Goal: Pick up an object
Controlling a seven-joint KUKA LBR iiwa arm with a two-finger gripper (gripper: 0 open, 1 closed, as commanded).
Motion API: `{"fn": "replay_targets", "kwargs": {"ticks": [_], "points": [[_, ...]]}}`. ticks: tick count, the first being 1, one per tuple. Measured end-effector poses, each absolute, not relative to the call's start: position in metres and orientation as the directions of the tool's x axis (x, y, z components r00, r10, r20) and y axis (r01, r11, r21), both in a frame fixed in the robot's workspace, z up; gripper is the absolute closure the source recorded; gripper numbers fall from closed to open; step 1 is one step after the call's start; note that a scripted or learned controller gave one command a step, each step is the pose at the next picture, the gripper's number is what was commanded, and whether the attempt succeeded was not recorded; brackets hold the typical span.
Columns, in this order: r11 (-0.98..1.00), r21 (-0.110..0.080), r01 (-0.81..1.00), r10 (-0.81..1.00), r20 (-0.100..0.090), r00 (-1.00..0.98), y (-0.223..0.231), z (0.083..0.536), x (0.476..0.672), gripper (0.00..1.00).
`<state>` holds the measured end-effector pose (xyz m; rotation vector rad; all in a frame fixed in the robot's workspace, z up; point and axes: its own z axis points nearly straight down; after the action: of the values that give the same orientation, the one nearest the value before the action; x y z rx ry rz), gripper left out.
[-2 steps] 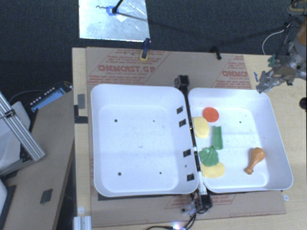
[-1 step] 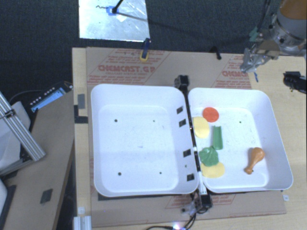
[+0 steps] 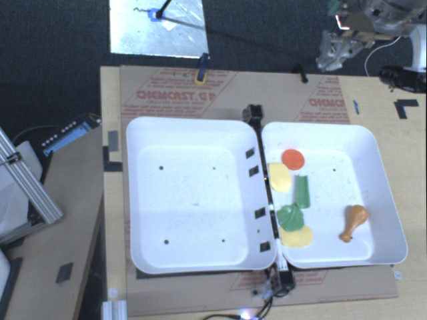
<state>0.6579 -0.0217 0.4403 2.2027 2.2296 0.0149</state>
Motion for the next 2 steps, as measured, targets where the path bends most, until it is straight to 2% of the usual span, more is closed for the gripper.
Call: {"fn": "replay_targets", "kwargs": {"ticks": [1,2], "points": [[0.007,0.01,1.0,1.0,0.002,-0.007,-0.008,0.511,0.581,1.0],[0.009,0.005,1.0,1.0,0.002,-0.009,0.02,0.532,0.491,1.0]]}}
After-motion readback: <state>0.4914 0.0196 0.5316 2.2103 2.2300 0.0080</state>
